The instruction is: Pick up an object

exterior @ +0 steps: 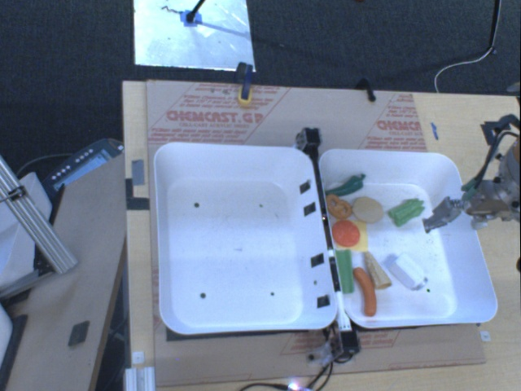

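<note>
The right bin (464,243) holds several play-food pieces along its left side: a green pepper (347,186), a tan round piece (368,209), an orange piece (339,207), a red tomato (347,234), a green stick (345,270), a sausage (367,291), a tan wedge (377,270), a white block (406,270) and a green leafy piece (406,211). My gripper (440,216) hangs over the bin's right part, just right of the green leafy piece, with nothing seen in it.
The left bin (236,243) lies beside the right one, with black clips (313,210) along the shared rim. A yellow clamp (244,96) sits at the back of the bench. A shiny plate (191,23) and a cable (472,55) lie beyond.
</note>
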{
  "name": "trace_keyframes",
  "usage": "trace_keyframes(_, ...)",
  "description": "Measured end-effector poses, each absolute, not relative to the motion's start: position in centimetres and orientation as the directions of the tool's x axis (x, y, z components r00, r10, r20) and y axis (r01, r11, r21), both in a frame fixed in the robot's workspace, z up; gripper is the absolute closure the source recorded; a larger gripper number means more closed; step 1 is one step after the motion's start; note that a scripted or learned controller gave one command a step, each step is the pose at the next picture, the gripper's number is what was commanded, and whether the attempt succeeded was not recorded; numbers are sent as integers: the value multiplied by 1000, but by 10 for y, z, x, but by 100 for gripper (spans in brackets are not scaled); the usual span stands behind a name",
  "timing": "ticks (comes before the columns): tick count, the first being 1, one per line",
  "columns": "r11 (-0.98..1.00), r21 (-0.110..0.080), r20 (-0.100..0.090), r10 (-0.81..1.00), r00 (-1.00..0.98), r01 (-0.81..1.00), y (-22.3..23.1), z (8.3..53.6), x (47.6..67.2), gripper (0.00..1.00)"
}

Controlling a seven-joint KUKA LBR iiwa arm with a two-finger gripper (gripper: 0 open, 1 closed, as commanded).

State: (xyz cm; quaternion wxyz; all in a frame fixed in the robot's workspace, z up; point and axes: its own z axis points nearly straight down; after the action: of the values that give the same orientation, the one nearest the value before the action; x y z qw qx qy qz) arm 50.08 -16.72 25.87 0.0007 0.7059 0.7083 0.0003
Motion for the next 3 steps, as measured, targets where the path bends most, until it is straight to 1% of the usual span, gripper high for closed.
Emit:
trace_keyframes(1, 2, -12, 4, 1000, -2, 1000, -155, 130, 483, 0)
trace_keyframes(2, 14, 17, 1, 1000, -14, 1000, -80, 264, 519, 0)
trace_keyframes(3, 1, -12, 2, 1000, 0, 1000, -83, 129, 483, 0)
